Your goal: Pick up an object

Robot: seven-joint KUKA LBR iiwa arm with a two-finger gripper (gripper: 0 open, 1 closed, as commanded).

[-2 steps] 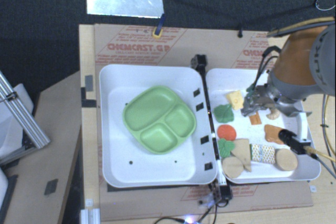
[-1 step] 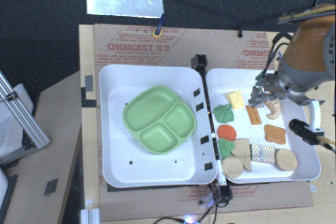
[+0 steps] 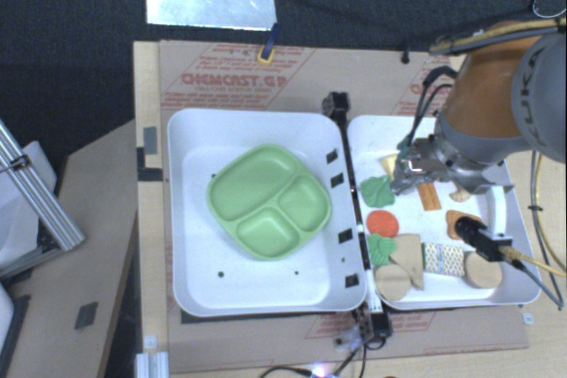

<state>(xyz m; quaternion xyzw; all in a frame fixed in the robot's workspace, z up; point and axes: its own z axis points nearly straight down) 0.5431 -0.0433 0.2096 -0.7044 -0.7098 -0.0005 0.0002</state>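
My gripper (image 3: 407,175) hangs low over the upper left part of the right bin (image 3: 372,130). It is just right of a green leafy piece (image 3: 376,190) and close to a small yellow wedge (image 3: 389,164). An orange stick (image 3: 430,196) lies just right of the gripper. Below them sit a red-orange disc (image 3: 382,222), a second green piece (image 3: 382,249), a tan slice (image 3: 408,258), a round beige disc (image 3: 392,282) and a patterned block (image 3: 443,259). The arm's body covers the bin's upper right part.
The left bin (image 3: 190,279) holds a green divided plate (image 3: 268,201) near its middle. A black divider with clips (image 3: 345,181) runs between the bins. Another beige disc (image 3: 483,272) and an orange piece (image 3: 459,219) lie at the right bin's lower right.
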